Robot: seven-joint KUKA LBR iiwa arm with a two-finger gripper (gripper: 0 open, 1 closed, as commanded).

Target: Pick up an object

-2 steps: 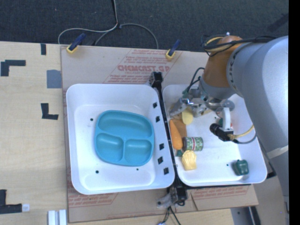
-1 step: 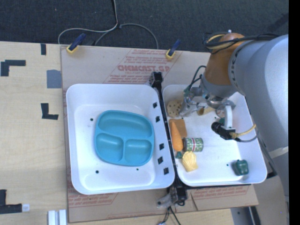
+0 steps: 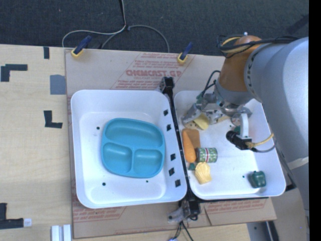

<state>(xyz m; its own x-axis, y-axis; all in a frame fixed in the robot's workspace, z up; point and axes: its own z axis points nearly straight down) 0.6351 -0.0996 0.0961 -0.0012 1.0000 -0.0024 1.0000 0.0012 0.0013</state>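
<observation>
The gripper (image 3: 200, 115) is down in the far left part of the right bin (image 3: 273, 182), its metal fingers (image 3: 189, 116) pointing left toward the divider between the bins. A pale yellow piece (image 3: 201, 123) lies right at the fingertips, touching or nearly so; whether the fingers are clamped on it cannot be told from this slant. Just near of it lies an orange carrot-like piece (image 3: 189, 144), running far to near along the bin's left wall. A small green-and-white can (image 3: 207, 155) lies on its side against the carrot's right, and a yellow corn-like piece (image 3: 202, 172) sits just near of both. A dark green object (image 3: 258, 178) rests well apart in the near right corner. The left bin (image 3: 83, 109) holds a blue divided plate (image 3: 133, 147).
</observation>
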